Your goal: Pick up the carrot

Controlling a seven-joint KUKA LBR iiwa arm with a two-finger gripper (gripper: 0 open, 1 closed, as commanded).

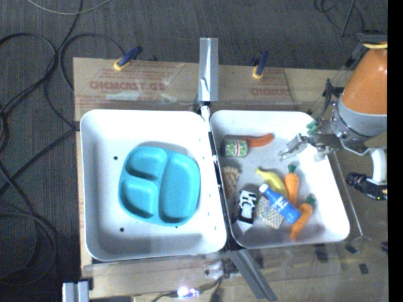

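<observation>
Three carrots lie in the right bin [327, 168]: one carrot [291, 186] in the middle, one orange carrot [301, 219] by the front edge, and a third long carrot [261, 140] near the back edge beside one small can [236, 148]. One banana [272, 178] and one blue bottle [280, 205] lie between them. The claw [301, 145] hangs over the bin's right side, spread wide, gripping nothing. The left bin [101, 137] carries one blue tray [161, 184].

From my seat, the arm [368, 93] is cut off at the right edge. The pincer [301, 145] is too small and blurred to read. The blue bottle [279, 204] covers part of the banana [272, 178] and a mesh packet [269, 216].
</observation>
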